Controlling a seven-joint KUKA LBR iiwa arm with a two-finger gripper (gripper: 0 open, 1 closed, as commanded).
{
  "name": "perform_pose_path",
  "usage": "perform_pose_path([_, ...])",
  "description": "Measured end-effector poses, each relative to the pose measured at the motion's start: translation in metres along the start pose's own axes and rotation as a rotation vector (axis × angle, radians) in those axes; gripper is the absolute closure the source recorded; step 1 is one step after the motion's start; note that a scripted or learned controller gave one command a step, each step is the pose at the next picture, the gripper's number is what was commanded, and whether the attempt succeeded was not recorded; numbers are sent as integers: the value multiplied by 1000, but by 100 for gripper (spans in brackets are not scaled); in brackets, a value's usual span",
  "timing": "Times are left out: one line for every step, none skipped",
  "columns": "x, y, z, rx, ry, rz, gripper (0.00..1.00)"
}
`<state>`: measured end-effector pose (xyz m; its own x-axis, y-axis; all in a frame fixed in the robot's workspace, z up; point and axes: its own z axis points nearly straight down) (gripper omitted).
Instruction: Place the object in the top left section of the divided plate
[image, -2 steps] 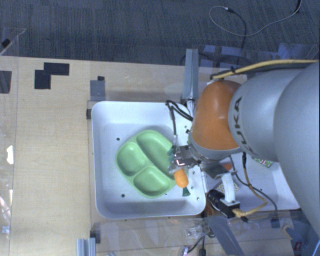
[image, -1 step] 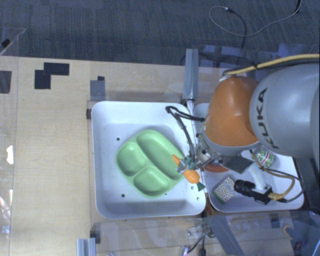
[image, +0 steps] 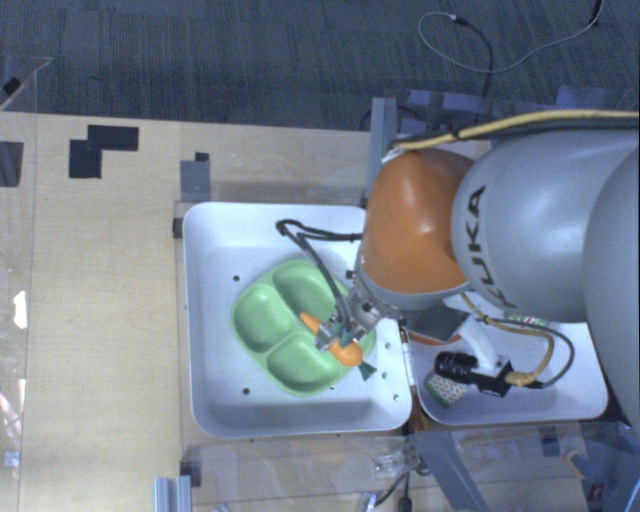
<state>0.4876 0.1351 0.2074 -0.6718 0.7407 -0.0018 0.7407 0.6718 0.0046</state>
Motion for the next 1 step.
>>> perform_pose_path([0,0,0,0,0,1,0])
